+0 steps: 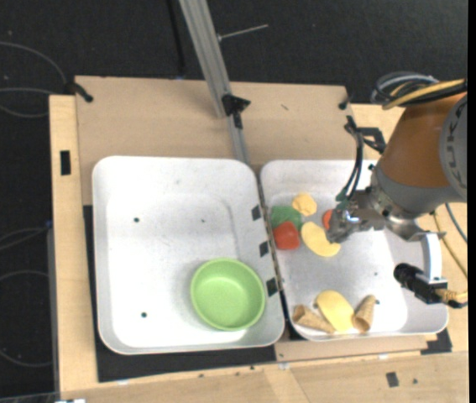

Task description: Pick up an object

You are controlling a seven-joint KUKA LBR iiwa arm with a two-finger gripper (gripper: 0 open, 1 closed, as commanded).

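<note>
In the right bin [372, 267] lie several toy foods. A red and green piece [286, 227] sits by the bin's left wall. A small yellow piece [305, 203] lies behind it, and a yellow banana-shaped piece [320, 241] lies to its right. Along the front wall are a yellow piece [335, 309] and two tan cone-shaped pieces [310, 316] [364, 312]. My gripper [338, 225] hangs low over the bin's middle, right beside the banana-shaped piece. A small red thing [328, 219] shows at its tip, mostly hidden.
The left bin [154, 225] holds a green bowl [227, 294] near its front right corner. A metal pole [208, 49] slants up from behind the bins. The arm's grey and orange body [422, 166] covers the right bin's far right part.
</note>
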